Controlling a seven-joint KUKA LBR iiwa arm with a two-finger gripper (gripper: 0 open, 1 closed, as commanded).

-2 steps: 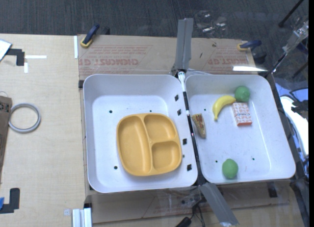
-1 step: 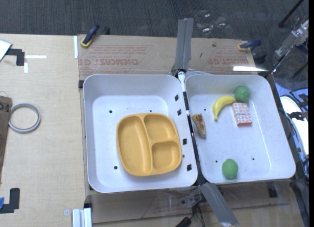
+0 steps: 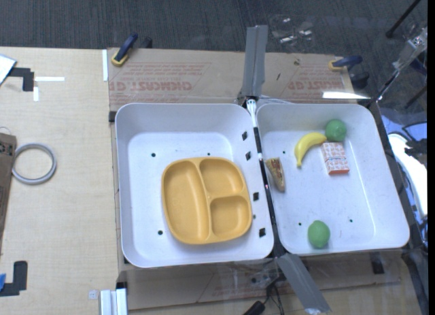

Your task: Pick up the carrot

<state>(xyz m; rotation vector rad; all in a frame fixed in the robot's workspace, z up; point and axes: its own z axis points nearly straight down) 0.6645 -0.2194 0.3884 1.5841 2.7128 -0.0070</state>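
The right bin [image 3: 380, 191] holds several small items. A brownish tapered piece [image 3: 275, 174] lies against its left wall; I cannot tell what it is. A yellow banana [image 3: 307, 146] lies near the back, with a green round fruit [image 3: 335, 130] just right of it. A small red and white box [image 3: 334, 158] sits below that fruit. A second green round fruit [image 3: 319, 234] rests near the front wall.
The left bin [image 3: 136, 171] holds a yellow divided plate [image 3: 207, 199]. A roll of tape [image 3: 30, 163] lies on the wooden bench to the left. Cardboard [image 3: 183, 75] lies behind the bins, with blue and yellow clamps [image 3: 126, 48] at its corners.
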